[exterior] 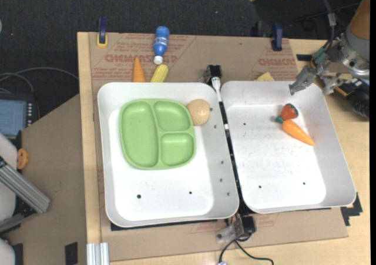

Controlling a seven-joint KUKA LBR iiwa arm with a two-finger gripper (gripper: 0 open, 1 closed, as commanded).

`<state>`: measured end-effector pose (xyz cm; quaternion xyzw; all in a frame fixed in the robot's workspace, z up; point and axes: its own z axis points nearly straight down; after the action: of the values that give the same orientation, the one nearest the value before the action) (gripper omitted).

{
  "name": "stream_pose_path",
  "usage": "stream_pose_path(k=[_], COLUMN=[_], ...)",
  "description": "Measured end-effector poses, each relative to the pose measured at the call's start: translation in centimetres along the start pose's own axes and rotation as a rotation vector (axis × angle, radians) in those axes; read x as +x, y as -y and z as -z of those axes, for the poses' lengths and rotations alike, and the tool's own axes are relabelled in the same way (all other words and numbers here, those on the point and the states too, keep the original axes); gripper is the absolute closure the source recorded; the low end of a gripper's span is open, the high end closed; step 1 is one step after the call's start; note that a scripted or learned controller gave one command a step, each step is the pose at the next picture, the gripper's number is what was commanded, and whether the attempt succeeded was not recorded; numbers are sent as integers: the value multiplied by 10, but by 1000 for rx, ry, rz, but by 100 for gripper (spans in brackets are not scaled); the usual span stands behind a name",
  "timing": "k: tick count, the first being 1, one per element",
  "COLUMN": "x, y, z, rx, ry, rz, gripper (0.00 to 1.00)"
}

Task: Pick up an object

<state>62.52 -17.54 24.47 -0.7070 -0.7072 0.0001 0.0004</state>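
In the right bin [329, 193] an orange carrot [297, 132] lies near the far side, and a small red fruit with a green stalk [288, 111] touches its upper end. My gripper [312, 83] hangs over the bin's far right corner, above and to the right of the red fruit. It is open, with nothing between its fingers [298, 84]. In the left bin [147, 205] sit a green divided plate [157, 133] and a beige round thing [200, 111] at the plate's right edge.
Behind the left bin, on the brown board, lie a blue and white bottle [160, 44], a small orange piece [138, 71] and a yellow piece [159, 73]. A black clip [214, 74] sits where the bins meet. Blue clamps [277, 37] hold the board's far edge.
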Motion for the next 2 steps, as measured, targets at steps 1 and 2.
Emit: stream_pose_path(k=[1,2], x=[-25,-24], y=[38,33], z=[-168,-149], rx=[10,-5], ry=[-2,3], rz=[-3,-2], gripper=[0,100])
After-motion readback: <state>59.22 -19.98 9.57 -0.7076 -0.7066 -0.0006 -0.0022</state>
